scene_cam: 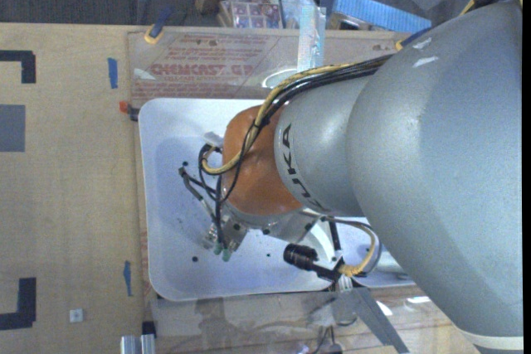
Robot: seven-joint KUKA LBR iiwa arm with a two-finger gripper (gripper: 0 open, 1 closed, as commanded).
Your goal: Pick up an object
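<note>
Wooden bench (66, 195) carries a shallow white bin (166, 178), with the grey arm (398, 145) reaching deep into it. Low in that bin the gripper (220, 244) hangs just above the floor. Whether its tips are apart or together cannot be told, and no object is clearly visible there, perhaps hidden under the arm.

I am reaching my arm (398, 137) down into the white bin (166, 178), my gripper (220, 243) hanging close above its floor.
</note>
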